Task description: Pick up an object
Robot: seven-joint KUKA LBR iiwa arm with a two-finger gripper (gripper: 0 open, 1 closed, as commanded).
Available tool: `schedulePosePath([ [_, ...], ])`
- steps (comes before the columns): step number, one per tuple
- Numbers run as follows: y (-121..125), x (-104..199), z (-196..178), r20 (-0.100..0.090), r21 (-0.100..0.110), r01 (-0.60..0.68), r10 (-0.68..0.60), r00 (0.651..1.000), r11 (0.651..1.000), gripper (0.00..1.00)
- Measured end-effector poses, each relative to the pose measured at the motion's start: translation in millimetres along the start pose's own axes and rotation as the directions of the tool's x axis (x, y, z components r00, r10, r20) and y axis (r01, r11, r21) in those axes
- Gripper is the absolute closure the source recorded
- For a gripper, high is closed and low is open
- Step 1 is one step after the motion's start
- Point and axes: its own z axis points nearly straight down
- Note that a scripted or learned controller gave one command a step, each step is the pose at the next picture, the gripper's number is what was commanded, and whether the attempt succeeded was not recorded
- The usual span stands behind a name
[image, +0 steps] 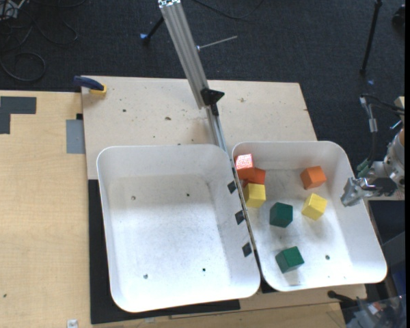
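Blocks are seen in the right bin point(369, 238): 2 orange blocks point(313, 177), 2 yellow blocks point(314, 206), 2 green blocks point(281, 214). The gripper point(352, 190) is held at the bin's right rim, with nothing seen in it.

Pale wooden desk point(27, 203) on dark carpeted floor point(280, 39).
A slanted grey aluminium rail point(189, 57) with a checkered tip rises behind the bins, a black bracket point(210, 97) clamped on it. A small blue-and-yellow clamp point(90, 85) lies at the speckled board's point(150, 111) far left corner. Grey tape patches point(12, 111) mark the desk; black cables point(17, 60) coil on the floor.
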Motion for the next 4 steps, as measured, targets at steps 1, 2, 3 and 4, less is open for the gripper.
schedulePosePath([
  [1,26,52,10,-0.004,0.004,0.002,-0.002,1.000,1.000,1.00],
  [2,34,103,10,-0.004,0.006,0.002,-0.002,1.000,1.000,1.00],
  [3,54,149,22,-0.003,0.006,0.002,-0.002,1.000,1.000,1.00],
  [4,71,197,11,-0.002,0.004,0.001,-0.001,1.000,1.000,1.00],
])
